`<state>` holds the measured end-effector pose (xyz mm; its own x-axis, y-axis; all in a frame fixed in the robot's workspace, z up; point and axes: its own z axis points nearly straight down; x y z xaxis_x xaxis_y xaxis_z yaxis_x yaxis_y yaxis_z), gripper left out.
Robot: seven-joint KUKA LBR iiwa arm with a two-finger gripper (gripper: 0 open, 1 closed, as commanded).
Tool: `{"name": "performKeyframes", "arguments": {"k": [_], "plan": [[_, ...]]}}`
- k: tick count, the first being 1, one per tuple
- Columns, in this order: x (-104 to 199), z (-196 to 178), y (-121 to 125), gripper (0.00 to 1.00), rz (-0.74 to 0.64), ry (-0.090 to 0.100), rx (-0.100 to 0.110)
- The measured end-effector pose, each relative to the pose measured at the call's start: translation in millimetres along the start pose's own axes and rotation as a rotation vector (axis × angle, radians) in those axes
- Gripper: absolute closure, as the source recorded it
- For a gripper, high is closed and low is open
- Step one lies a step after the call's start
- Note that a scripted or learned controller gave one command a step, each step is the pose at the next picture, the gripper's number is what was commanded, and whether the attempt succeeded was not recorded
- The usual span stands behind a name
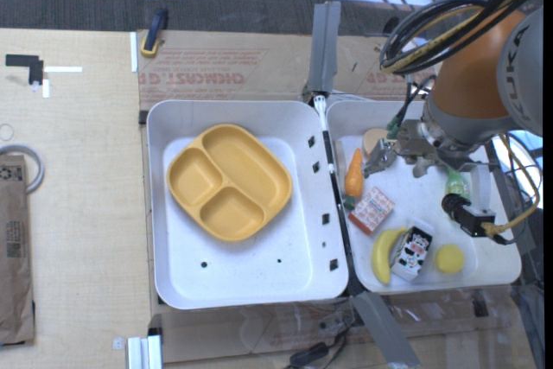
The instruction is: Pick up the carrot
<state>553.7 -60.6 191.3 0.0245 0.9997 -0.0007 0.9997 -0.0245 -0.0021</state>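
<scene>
Camera view: the carrot (354,172) is seen in the right bin (510,270), close to its left wall, lying along that wall. The gripper (380,158) is placed just to the right of it, a little farther back. How wide the hand is open cannot be told, and nothing is seen held in it. A red and white box (372,210) lies just near of the carrot, and a banana (383,254) nearer still. A descent may be blocked by the bin wall, or the box may be pushed.

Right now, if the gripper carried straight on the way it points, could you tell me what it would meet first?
The gripper points towards the view's left, so it would probably meet the carrot first, though depth is hard to judge from above.
</scene>
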Motion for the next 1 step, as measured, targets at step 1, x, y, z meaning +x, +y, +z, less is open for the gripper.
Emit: {"name": "performKeyframes", "arguments": {"k": [1], "plan": [[-37.5, 47.4, 38.6, 0.00, -0.173, -0.001, -0.001]]}}
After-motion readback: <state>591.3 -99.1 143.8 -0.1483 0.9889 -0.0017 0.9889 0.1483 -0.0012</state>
